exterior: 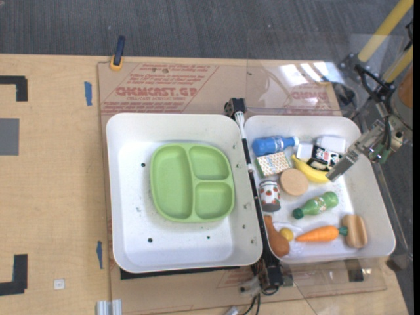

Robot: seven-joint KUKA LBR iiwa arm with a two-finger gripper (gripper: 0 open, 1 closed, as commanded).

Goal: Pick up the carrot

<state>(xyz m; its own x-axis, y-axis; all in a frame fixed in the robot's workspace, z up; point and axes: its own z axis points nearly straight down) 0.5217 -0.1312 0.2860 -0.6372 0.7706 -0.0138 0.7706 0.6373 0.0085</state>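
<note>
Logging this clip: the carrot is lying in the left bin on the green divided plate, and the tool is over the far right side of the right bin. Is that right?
Not quite. The camera view shows the carrot lying in the right bin, near its front edge, between a chicken drumstick and a hot dog. The green divided plate in the left bin has nothing on it. The tool is indeed over the right bin's far right side.

left bin (pixel 125 195): divided plate (pixel 192 182) at centre | right bin (pixel 384 209): carrot (pixel 319 234) near edge, hot dog (pixel 355 231) right of it, bottle (pixel 315 204) just beyond, banana (pixel 310 170) farther
</note>
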